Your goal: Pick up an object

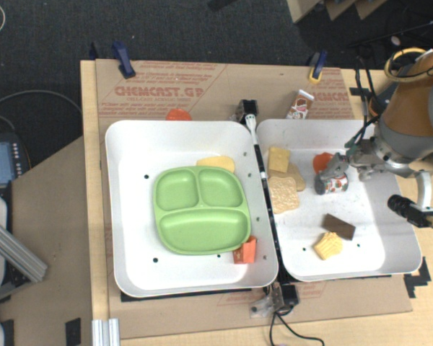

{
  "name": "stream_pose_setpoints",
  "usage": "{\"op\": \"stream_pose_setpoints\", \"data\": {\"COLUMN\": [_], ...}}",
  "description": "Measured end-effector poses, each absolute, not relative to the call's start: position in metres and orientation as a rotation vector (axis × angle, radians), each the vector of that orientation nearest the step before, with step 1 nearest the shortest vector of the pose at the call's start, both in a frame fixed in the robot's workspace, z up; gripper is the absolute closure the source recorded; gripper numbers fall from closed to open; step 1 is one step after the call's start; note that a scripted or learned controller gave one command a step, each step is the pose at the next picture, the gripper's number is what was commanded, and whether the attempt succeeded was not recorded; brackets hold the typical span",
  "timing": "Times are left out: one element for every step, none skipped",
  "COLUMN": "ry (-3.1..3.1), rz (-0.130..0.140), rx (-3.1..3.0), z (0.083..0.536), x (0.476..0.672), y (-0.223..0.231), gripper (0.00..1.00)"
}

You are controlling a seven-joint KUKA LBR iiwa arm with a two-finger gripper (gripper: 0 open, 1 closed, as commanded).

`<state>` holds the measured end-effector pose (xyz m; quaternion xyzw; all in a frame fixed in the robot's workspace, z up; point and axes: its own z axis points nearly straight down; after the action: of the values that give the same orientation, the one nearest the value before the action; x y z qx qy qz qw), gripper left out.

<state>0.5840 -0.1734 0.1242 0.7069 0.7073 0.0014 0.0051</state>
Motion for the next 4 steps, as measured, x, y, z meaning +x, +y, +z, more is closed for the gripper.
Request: {"op": "stream_pose_setpoints", "data": {"ry": [2.224,2.217,2.213,2.214], "rz": [0.005,0.006,0.004,0.01], "rx": [2.212,2.221,2.226,2.218], "z": [0.084,0.088,0.088,0.098], "x": [0.63,0.597,0.515,0.519], "y": [-0.123,-0.13,-0.151,-0.149], "gripper": [0.0,0.0,0.0,1.0]}}
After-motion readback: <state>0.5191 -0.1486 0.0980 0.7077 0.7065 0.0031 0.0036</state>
